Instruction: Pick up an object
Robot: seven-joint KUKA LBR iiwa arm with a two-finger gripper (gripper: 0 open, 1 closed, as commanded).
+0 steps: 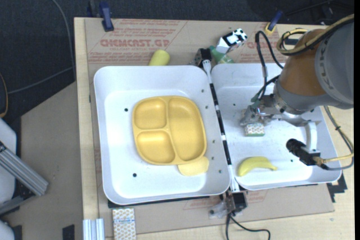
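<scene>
1. The surface (84,137) is a pale wooden board with red "CHEMCAST" lettering across the back, sitting over dark carpet (39,36). A blue clamp (105,16) bites the back edge, and cables trail around the sides.

2. Two white bins side by side. The left bin (112,121) has a yellow divided tray (169,129) lying flat in the middle, with a flat pale yellow piece (194,167) poking out from under its front edge.

3. The right bin (236,87) holds a small whitish-green block (254,130) near the middle and a banana (256,165) by the front wall, well apart from the block.

4. Behind the bins, out on the surface: a yellow cylinder thing (159,57) and a black-and-white toy (233,39).

5. My hand (254,116) is down in the right bin, coming in from the right, tips right above or touching the block. Honestly can't tell from this angle whether my fingers are spread or pinched, or if I've actually got the block.
</scene>
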